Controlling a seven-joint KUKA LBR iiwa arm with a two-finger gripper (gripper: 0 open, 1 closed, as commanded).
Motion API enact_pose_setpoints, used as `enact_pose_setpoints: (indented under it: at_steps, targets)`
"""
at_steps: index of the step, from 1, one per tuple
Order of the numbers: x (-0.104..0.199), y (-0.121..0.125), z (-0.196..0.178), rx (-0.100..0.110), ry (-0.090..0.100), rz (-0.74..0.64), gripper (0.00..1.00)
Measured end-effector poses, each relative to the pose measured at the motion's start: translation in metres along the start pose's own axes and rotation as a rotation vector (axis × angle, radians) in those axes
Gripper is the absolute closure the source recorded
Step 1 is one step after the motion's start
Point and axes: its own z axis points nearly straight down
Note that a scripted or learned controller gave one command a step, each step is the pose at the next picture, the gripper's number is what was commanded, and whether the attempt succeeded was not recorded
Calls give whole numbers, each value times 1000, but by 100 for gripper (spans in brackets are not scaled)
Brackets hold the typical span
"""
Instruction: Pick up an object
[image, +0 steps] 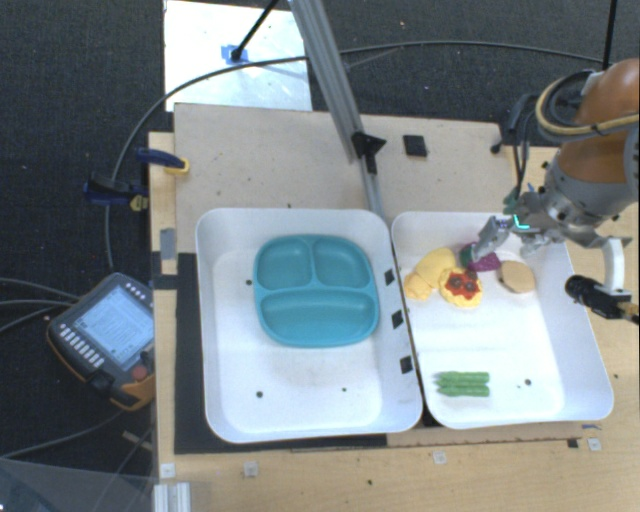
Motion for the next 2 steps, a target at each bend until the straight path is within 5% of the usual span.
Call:
enact_pose_setpoints:
  at_steps: [1, 2]
  targets:
    - [0, 1, -2, -4, -1, 0, 0]
    - [-6, -6, 54, -1, -1, 3, 0]
